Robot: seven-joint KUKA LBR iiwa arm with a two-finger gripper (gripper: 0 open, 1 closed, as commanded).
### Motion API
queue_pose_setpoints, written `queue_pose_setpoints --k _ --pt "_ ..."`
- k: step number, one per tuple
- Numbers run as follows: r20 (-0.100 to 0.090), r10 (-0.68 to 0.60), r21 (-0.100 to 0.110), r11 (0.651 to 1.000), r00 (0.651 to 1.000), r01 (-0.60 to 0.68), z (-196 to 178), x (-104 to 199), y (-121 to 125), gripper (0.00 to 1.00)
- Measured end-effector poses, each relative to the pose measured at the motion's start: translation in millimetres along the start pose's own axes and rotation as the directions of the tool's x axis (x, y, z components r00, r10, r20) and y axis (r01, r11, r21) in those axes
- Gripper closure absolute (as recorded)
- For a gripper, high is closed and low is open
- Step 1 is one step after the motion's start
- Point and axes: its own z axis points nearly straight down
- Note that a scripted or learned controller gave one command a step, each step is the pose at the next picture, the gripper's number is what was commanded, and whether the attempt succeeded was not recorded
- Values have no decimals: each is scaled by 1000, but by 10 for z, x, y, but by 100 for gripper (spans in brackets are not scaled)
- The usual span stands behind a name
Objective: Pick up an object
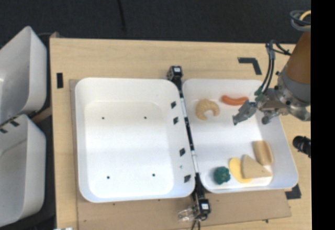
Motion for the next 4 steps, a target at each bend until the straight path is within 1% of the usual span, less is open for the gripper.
queue_pose_setpoints --k 1,2,3,4 --pt "4 9 4 1000 1000 -9 443 -894 -9 0" --pt "1 -2 3 1000 1000 2 1705 -861 428 0" --pt "3 4 -5 1000 1000 -4 506 -885 -344 0" --pt "0 -5 0 1000 1000 5 1697 -850 708 0"
